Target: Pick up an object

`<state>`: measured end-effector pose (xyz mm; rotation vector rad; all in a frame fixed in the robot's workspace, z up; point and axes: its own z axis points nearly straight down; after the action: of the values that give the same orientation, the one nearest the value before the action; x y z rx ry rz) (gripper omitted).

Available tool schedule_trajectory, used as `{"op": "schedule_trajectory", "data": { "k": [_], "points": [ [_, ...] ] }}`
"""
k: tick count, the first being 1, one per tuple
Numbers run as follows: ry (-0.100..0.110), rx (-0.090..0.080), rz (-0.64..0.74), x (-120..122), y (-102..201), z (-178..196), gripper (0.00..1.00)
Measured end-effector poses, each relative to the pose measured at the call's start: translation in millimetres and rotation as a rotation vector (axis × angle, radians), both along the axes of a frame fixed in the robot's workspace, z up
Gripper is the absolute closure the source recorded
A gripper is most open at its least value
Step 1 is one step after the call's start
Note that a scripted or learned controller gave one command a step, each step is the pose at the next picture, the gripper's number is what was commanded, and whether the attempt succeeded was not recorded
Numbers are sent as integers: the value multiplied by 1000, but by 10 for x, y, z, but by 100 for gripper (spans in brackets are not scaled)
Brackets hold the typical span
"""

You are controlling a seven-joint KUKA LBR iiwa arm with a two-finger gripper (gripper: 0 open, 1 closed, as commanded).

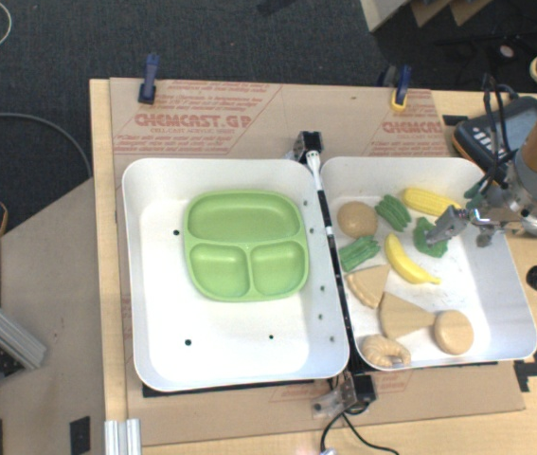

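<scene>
The right bin (505,282) holds several toy foods. A yellow corn cob (427,200) lies at its back, with a green vegetable (393,210) to its left. A banana (407,259) sits in the middle and a brown round potato (356,220) lies near the left wall. My gripper (467,227) hangs over the bin's right side with its fingers apart and nothing between them. Its left finger (449,223) sits just above a small green piece (429,240).
A green pod (359,251), two tan bread wedges (368,284) (404,316), a round cookie (454,331) and a pastry (384,351) fill the right bin's front. The left bin (154,282) carries a green divided plate (246,245). Blue and yellow clamps pin the board behind.
</scene>
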<state>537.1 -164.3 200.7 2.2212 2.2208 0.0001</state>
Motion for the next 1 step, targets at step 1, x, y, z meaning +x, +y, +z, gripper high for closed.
{"op": "schedule_trajectory", "data": {
  "k": [1],
  "points": [
    [-6, 0, 5, -150, 409, 786, 0]
  ]
}}
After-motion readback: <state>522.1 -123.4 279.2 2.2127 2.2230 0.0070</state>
